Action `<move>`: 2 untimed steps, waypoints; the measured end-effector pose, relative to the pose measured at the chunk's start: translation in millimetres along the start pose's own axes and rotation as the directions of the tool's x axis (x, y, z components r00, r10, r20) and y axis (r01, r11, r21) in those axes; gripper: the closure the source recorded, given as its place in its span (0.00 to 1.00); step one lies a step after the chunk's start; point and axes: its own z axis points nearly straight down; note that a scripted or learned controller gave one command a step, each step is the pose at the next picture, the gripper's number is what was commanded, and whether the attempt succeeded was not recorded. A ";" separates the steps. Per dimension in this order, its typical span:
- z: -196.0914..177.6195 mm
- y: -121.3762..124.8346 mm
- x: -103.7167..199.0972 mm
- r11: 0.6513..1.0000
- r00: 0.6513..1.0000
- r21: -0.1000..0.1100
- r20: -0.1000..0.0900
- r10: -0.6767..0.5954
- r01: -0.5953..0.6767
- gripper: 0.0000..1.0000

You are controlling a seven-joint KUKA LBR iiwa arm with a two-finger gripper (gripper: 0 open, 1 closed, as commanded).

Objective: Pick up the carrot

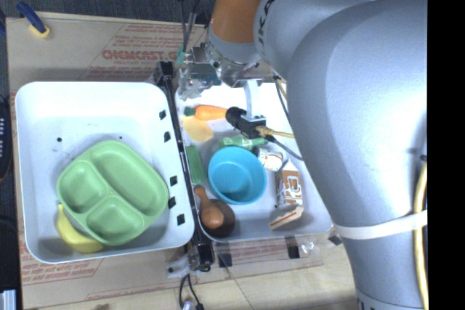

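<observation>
Right bin (309, 227) far edge: carrot (211, 112) hemmed by divider, blue bowl (236, 175); tool (195, 78) above, grip state unreadable.

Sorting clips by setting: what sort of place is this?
Probably a robotics lab bench, not a kitchen: two white bins sit side by side on cardboard, a grey arm reaches over them, and the bins hold toy-like items such as a carrot.
</observation>
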 end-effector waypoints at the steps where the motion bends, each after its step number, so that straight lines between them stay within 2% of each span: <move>1: -38.9 -68.4 32.1 0.985 0.985 0.010 0.004 0.170 -0.170 1.00; 2: -15.8 -129.4 123.2 0.999 0.999 0.015 0.005 0.047 -0.047 1.00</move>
